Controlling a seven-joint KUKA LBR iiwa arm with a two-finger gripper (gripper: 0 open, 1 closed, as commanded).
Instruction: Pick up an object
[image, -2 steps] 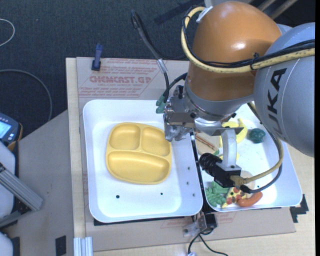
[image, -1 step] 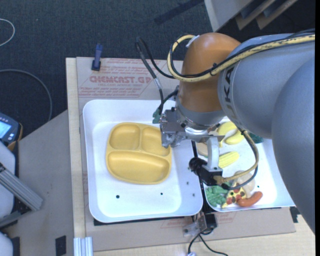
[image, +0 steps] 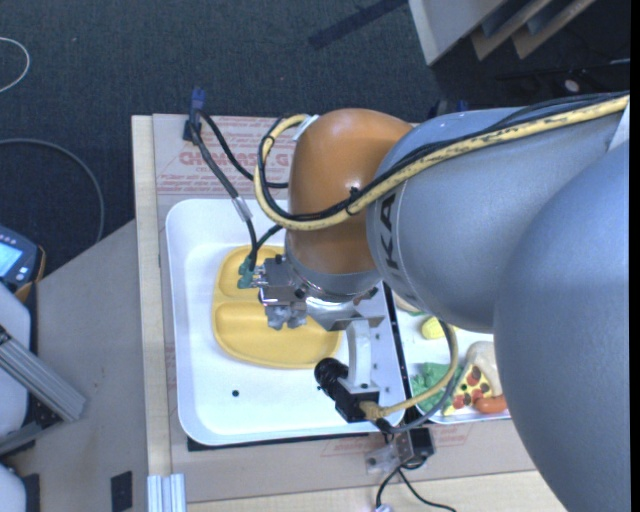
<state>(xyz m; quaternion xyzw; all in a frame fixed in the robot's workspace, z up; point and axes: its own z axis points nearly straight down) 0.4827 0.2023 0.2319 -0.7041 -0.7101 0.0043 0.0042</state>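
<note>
Yellow banana-shaped toy (image: 262, 335) lies in the left bin (image: 190, 300), right under the gripper (image: 282, 312). Finger spread, I cannot tell. Best approach, I'd judge: descend centred across its narrow width.

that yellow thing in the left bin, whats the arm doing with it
The KUKA arm reaches in from the right and hangs low over the left bin, its gripper right above a flat yellow object lying on the bin floor. Whether anything is grasped cannot be told from this angle. The right bin holds a few small colourful items, among them something green and something orange-red.
</note>
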